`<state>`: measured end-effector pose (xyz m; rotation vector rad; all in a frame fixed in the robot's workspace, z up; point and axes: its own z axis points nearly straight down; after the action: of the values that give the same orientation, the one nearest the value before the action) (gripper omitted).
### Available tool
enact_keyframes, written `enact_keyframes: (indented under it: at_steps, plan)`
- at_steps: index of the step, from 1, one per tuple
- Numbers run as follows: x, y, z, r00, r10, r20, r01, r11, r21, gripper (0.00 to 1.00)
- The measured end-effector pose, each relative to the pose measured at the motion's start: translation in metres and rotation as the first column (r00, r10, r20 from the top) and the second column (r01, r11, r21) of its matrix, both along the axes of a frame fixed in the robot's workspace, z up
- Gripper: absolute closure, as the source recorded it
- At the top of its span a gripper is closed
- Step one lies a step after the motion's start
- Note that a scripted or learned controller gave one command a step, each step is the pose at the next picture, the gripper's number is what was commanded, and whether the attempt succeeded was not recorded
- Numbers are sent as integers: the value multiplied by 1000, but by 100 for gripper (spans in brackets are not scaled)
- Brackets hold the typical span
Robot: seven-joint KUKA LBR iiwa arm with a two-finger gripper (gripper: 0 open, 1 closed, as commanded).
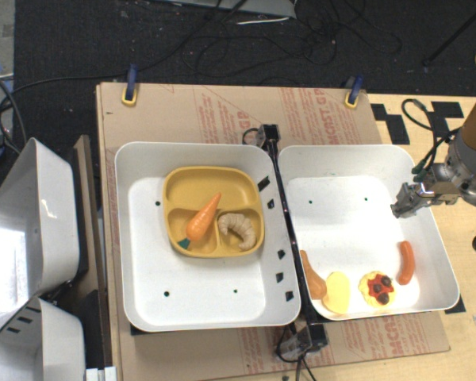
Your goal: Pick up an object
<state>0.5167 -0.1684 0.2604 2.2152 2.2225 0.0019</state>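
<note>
I see my jaws (403,205) over the right bin's (357,165) right edge; I cannot tell their state. My arm (468,153) comes in from the right. A sausage (406,262) lies just below. The surface (222,109) has red writing I can't read.

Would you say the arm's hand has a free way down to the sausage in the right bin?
Probably yes: the hand hangs above the sausage, which lies alone on bare bin floor beside the right bin wall.
</note>
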Motion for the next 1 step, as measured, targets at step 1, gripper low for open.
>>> enact_keyframes:
  at_steps: [1]
  plan:
    - [5, 49, 4, 1000, 5, -3, -5, 1000, 3, 100]
